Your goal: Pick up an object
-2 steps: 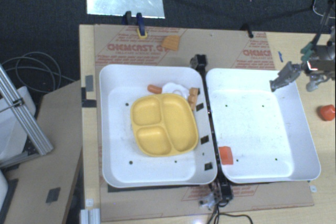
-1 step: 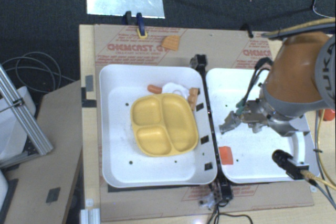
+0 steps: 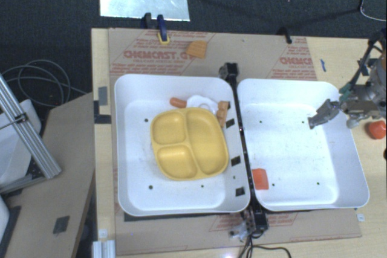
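Observation:
My gripper (image 3: 321, 114) hangs over the right bin (image 3: 302, 199), near its right wall, with nothing visibly in it. The left bin (image 3: 130, 130) holds a yellow three-part plate (image 3: 188, 144). Behind the plate lie an orange sausage-shaped piece (image 3: 178, 103), a white piece (image 3: 201, 103) and a small brown block (image 3: 222, 112). A small orange-red block (image 3: 259, 178) lies in the right bin's near left corner, well away from the gripper.
A tan block (image 3: 196, 48) sits on the cardboard behind the bins, near a blue and yellow clamp (image 3: 162, 28). A black divider (image 3: 237, 148) runs between the bins. A red object (image 3: 376, 129) sits outside the right bin under the arm.

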